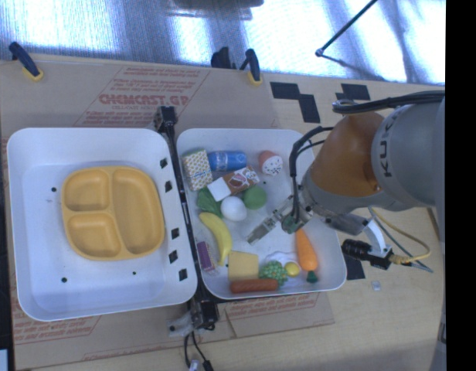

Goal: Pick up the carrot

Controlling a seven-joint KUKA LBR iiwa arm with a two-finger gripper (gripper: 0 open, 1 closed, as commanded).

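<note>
Orange carrot (305, 252) – smooth tapered plastic, green tip – lies at the right bin's (331, 273) lower-right, just right of centre frame. Metal gripper (273, 224) hovers just upper-left of it, fingers spread, nothing between. Curved yellow banana (217, 236) lies further left.

Red print reading "CHEMCAST GP" stands on the flat brown cardboard sheet (137, 91) that lies under the two bins, just beyond the far rim of the left bin. Smaller red lines run above and below that name, and more red print shows on the cardboard along the near edge, all too small to read. Dark letters, likely "KU", stand on the grey robot arm (404, 157) at the right.
</note>
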